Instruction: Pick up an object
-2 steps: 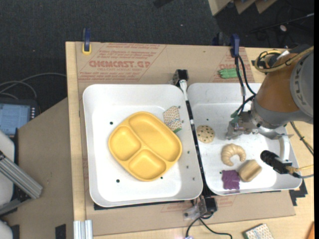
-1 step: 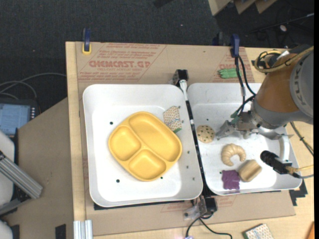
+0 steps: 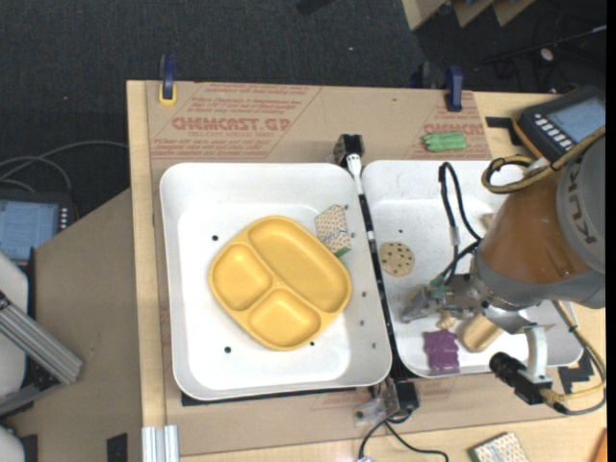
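Low in the right bin (image 3: 414, 186) we log the gripper (image 3: 435, 301) beside the purple block (image 3: 441, 348) and cookie (image 3: 396, 257); jaw opening we cannot tell, so a closure may miss, nudging the block aside.
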`<action>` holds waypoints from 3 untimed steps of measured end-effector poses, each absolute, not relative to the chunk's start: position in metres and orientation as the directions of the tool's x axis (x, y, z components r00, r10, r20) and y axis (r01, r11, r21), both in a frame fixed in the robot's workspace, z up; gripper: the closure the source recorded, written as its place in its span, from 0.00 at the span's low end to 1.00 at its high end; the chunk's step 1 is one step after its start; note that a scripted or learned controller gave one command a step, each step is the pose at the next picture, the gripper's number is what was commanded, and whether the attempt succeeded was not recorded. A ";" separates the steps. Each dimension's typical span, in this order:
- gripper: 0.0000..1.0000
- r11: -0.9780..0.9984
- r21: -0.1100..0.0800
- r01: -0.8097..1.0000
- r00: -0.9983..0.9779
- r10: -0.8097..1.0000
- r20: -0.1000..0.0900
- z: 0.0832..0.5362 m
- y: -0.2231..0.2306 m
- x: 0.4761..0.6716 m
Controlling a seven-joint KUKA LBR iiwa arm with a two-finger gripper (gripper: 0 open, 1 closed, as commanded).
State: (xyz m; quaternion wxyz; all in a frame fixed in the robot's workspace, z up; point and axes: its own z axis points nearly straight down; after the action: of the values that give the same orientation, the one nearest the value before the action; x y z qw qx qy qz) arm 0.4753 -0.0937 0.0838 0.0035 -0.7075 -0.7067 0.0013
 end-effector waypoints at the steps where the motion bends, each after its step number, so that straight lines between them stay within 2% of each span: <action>1: 0.00 0.000 0.006 1.000 0.000 1.000 -0.004 0.085 -0.140 0.537; 2: 0.00 -0.001 -0.005 1.000 0.001 1.000 0.002 0.084 -0.140 0.499; 3: 1.00 -0.001 0.000 1.000 0.001 1.000 0.000 0.094 -0.140 0.501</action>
State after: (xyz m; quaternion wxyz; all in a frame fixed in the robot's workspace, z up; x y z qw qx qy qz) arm 0.5007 -0.1400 0.0944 -0.0001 -0.7074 -0.7068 0.0000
